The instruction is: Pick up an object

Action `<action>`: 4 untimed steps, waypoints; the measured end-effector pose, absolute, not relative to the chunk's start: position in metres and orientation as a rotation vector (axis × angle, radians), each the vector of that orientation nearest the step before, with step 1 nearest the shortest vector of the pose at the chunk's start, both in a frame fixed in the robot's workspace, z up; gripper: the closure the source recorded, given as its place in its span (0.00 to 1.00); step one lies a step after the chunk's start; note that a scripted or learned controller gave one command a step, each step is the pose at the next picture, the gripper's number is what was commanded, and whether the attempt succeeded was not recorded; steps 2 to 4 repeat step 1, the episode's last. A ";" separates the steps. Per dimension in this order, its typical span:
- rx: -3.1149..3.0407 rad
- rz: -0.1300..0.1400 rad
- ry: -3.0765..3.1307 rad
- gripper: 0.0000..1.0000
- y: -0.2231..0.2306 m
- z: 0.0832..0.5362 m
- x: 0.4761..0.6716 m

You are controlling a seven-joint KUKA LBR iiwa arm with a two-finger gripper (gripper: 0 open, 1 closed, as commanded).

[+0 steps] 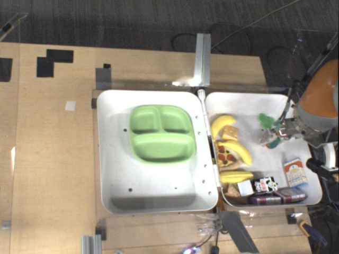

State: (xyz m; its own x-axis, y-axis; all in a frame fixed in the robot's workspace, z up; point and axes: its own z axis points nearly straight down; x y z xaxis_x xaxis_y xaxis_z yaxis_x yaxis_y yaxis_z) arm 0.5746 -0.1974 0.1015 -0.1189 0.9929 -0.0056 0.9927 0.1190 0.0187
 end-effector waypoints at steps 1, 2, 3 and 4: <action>2.220 0.007 2.215 1.00 -0.122 0.207 0.641; 2.220 0.007 2.215 1.00 -0.122 0.207 0.641; 2.220 0.007 2.215 1.00 -0.122 0.207 0.641; 2.220 0.007 2.215 1.00 -0.122 0.207 0.641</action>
